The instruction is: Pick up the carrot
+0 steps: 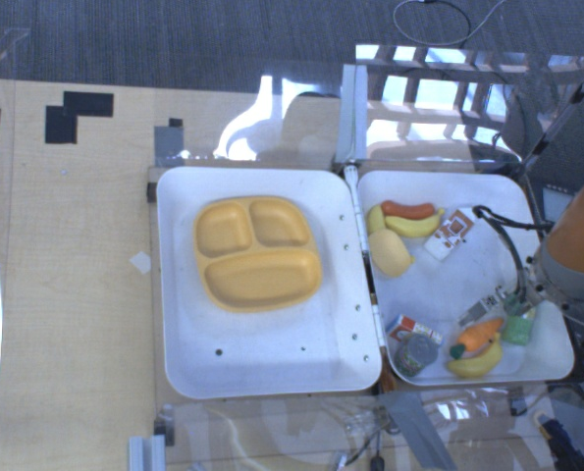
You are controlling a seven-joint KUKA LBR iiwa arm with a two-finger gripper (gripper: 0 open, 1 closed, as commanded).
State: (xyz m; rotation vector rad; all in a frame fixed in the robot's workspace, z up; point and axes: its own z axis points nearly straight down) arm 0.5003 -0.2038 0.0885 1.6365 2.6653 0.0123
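The claw (490, 307) sits low in the right-hand shallow white bin (439, 180), just up and to the left of the small orange carrot with a green top (479, 335), its metal tip close to the carrot but with nothing visibly caught in it; how wide it stands I cannot tell from this angle, since the parts blur together against the white floor. The carrot lies near the bin's front right corner, resting against or partly on a yellow banana (476, 361) below it, with a small green block (517, 328) just beside its leafy end. To my eye the grasp is not yet made, and the crowding is the main hazard: a descent slightly off could close on the banana or the green block instead, or push the carrot so it rolls off the banana toward the bin wall. A round grey tin (416, 352) and a small red-and-white packet (406, 328) lie to the left, near enough to be nudged if the arm sweeps that way. A black cable (503, 238) loops across the bin floor toward the wrist and might snag or drag things. Further back sit a pale yellow lemon-like fruit (390, 252), a second banana (412, 226), a red-orange sausage-shaped toy (407, 208) and a white carton with a brown pattern (450, 234). The left bin (188, 361) holds a yellow divided plastic tray (258, 252), well apart from the work.
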